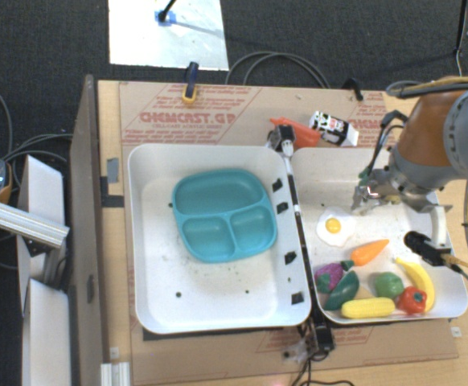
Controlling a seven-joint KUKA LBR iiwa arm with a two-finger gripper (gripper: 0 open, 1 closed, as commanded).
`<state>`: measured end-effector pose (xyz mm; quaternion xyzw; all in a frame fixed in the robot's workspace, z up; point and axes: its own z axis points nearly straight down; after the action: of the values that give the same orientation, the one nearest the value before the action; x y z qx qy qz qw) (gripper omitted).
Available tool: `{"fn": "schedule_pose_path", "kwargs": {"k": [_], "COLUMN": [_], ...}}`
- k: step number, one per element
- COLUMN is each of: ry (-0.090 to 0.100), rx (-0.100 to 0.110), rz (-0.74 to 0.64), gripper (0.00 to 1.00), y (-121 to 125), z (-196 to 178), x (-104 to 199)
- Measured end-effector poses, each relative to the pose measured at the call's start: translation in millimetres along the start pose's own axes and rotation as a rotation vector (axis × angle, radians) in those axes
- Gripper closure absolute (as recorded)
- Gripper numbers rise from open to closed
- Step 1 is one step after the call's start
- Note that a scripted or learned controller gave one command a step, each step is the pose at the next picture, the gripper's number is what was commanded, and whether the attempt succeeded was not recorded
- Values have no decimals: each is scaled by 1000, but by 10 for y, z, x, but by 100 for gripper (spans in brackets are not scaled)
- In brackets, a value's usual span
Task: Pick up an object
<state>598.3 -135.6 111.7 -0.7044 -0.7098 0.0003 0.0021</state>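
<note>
The right bin holds toy foods: a fried egg, a carrot, a banana, a green pepper, a tomato, a corn cob, a purple eggplant and a dark green vegetable. My gripper hangs over the back half of this bin, just behind and right of the egg and above the carrot. I see nothing held in it. The grey arm with its orange band hides the bin's far right corner.
The left bin holds a teal divided plate. Black clips run along the divider between the bins. A small black-and-white box and an orange tool lie on the cardboard behind the bins. Cables run along the back.
</note>
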Motion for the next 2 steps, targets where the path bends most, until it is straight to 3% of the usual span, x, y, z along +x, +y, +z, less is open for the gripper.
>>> {"fn": "schedule_pose_path", "kwargs": {"k": [1,2], "ry": [-4,-1], "rx": [-5,-3], "rz": [9,2], "gripper": [100,100], "y": [-382,-488], "z": [-574,-389], "x": [-320,91]}}
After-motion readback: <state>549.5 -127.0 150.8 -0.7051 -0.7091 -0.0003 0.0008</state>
